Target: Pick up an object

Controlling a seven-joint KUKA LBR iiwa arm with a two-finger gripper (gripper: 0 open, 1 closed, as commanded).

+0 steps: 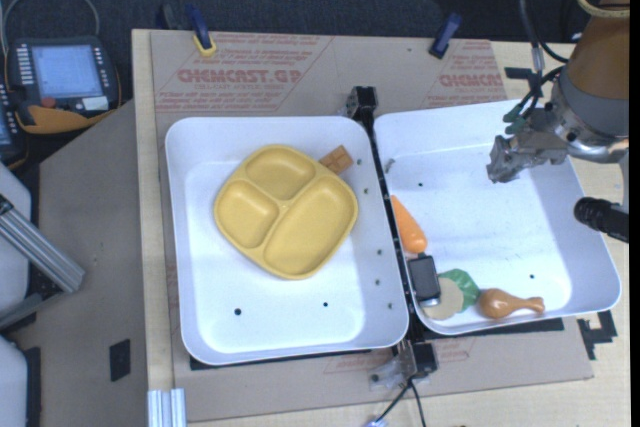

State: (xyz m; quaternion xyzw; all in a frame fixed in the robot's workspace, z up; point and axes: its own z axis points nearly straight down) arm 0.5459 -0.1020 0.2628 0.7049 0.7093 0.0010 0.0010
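With the gripper hovering over the right bin's far side (fingers' state unclear), it should descend squarely over the carrot before closing.

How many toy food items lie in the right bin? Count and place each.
3. A carrot by the left wall, a drumstick near the front edge, and a green leafy piece beside it. A black block may hide more.

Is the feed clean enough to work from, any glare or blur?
Camera view: even light, no harsh glare on the white bins; soft shadow under the yellow tray; carrot and drumstick sharp; pincer slightly soft against the arm.
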